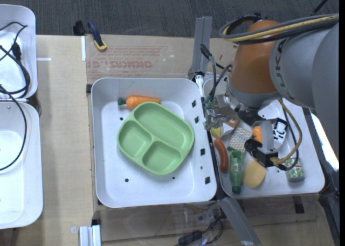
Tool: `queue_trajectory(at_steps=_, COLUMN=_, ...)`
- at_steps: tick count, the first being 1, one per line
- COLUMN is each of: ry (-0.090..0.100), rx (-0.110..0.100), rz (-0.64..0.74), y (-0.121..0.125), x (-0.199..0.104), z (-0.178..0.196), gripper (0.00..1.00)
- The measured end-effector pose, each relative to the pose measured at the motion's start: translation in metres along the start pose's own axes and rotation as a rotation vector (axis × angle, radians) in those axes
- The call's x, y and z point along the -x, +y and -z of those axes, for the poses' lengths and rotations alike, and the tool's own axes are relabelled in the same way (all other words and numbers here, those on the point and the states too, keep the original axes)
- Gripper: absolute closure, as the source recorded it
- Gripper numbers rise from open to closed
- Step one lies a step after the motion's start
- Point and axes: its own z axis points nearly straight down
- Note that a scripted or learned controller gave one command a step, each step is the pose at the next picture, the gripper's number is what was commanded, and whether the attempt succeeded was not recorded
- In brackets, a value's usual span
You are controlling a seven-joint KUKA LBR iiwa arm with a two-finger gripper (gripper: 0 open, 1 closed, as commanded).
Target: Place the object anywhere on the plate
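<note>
Plate (156,137): pale green, 3 compartments, lying tilted in the left bin (108,148).

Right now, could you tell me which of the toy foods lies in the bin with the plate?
The carrot: it lies alone beside the green plate in the left bin; the other foods crowd the right bin.

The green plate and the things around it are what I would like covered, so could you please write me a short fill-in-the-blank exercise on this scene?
1. The green plate has ____ compartments.
2. The toy carrot lies in the left bin, by the plate's ____ edge in the camera view.
3. The arm's band above the wrist is coloured ____.
4. The green bottle lies in the ____ bin.

Missing words: three; upper; orange; right
</note>
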Motion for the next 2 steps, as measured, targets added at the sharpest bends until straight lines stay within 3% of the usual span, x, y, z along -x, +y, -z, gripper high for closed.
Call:
queue_trajectory(at_steps=1, ry=-0.001, rx=0.001, rz=0.083, y=0.029, x=-0.069, z=-0.03, gripper=1.0)
queue_trajectory(at_steps=2, ry=-0.002, rx=0.002, rz=0.011, y=0.052, x=-0.047, z=0.0, gripper=1.0)
